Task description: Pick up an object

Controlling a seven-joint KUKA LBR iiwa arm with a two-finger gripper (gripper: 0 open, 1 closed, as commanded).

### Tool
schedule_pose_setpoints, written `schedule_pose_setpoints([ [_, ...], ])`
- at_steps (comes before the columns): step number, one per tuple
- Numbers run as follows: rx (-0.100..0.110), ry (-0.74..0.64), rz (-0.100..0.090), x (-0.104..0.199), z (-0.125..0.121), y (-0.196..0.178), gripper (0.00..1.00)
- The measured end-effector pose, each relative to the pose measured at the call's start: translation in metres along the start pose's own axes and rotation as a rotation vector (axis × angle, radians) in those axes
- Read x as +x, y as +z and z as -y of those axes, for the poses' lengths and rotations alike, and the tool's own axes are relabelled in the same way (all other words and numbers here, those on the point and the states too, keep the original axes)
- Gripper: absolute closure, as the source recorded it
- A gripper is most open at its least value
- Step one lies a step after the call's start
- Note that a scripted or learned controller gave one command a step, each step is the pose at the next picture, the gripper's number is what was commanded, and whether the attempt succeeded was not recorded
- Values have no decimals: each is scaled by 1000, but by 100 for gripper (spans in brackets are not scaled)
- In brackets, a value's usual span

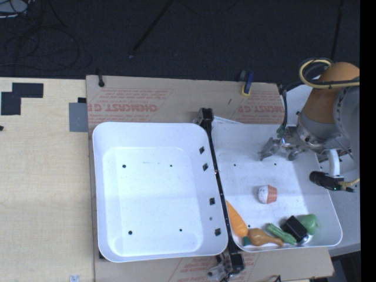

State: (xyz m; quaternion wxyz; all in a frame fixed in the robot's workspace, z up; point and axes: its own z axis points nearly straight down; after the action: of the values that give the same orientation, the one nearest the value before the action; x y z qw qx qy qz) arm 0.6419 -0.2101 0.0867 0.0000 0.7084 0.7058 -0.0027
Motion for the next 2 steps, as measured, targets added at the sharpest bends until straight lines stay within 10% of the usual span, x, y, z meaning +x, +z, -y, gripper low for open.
schedule_pose_setpoints([
  [1, -2, -5, -6, 53, 51, -34, 0],
  [2, 0, -1, -5, 51, 51, -43, 100],
])
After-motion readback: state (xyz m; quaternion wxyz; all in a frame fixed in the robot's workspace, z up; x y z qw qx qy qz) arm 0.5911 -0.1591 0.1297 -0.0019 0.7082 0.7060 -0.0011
